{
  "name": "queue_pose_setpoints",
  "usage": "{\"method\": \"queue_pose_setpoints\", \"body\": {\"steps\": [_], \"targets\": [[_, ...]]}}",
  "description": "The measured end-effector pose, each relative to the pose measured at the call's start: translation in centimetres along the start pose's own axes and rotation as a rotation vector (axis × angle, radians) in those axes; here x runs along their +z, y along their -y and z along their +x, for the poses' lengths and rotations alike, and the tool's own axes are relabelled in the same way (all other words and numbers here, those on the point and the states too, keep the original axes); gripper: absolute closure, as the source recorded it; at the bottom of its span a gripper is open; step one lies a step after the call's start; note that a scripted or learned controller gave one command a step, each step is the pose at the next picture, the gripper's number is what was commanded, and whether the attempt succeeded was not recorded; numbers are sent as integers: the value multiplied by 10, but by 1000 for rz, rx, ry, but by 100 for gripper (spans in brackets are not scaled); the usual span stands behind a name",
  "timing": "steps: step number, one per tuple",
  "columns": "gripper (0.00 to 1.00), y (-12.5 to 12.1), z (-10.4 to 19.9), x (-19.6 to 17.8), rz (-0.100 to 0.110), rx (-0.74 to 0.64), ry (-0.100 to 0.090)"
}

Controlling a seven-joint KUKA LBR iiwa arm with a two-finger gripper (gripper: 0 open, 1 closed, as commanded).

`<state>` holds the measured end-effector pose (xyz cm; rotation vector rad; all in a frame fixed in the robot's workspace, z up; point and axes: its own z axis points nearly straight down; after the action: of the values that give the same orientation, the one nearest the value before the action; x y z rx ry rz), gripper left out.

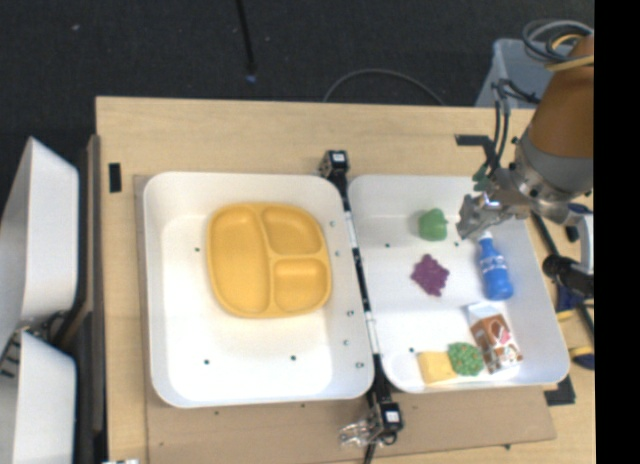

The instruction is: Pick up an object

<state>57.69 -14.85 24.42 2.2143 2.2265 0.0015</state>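
Note:
The right bin [390,197] holds a green block [432,223], a purple grape bunch [431,274], a blue bottle [494,268], a brown snack packet [494,340], a green broccoli piece [464,357] and a yellow block [434,366]. My gripper [474,216] hangs over the bin's upper right part, just right of the green block and above the blue bottle's cap. Nothing shows between its fingers.
The left bin [175,352] carries a yellow divided plate [268,257]. The grey arm with its orange band [560,117] comes in from the right over the bench edge. Cables lie at the back of the bench, and white boxes stand at far left.

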Motion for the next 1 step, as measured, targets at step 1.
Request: {"method": "queue_pose_setpoints", "body": {"steps": [1], "targets": [[100, -6, 58, -1, 0, -3, -2]]}}
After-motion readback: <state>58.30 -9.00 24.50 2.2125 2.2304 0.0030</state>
